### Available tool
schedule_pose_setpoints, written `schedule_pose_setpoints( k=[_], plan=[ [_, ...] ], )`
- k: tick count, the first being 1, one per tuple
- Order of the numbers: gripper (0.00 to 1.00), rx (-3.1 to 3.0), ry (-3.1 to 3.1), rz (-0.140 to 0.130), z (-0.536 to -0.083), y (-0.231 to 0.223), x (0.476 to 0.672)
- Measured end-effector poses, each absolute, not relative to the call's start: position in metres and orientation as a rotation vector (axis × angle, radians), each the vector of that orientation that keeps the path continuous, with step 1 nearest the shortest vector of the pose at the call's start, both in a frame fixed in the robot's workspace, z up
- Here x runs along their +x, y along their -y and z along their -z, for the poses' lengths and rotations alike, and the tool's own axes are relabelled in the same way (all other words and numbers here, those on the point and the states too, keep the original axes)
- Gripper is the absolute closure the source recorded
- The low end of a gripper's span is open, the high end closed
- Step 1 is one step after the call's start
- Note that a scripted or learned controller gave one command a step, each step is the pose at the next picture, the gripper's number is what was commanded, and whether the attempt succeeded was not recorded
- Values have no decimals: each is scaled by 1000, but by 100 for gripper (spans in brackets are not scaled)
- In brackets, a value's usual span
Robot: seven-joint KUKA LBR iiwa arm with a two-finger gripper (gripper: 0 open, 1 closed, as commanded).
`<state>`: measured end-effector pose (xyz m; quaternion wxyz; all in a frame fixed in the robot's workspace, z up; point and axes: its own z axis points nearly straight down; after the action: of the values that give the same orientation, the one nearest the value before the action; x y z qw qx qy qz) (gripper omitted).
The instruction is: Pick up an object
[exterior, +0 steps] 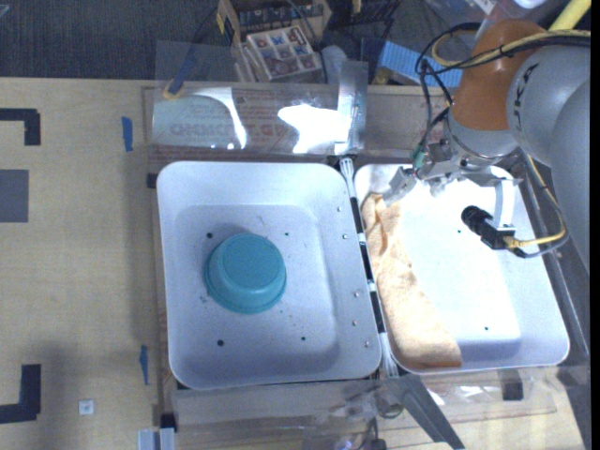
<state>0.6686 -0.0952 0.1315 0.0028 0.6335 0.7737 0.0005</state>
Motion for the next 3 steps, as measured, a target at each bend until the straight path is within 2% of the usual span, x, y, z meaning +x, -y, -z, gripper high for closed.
schedule_pose_setpoints(
  k=[1,2,3],
  plan=[
    [0,1912,-2479,-14,-92,106,635],
    [100,1914,-2473,-21,-104,106,637],
    [0,1914,-2473,-21,-104,107,637]
  ],
)
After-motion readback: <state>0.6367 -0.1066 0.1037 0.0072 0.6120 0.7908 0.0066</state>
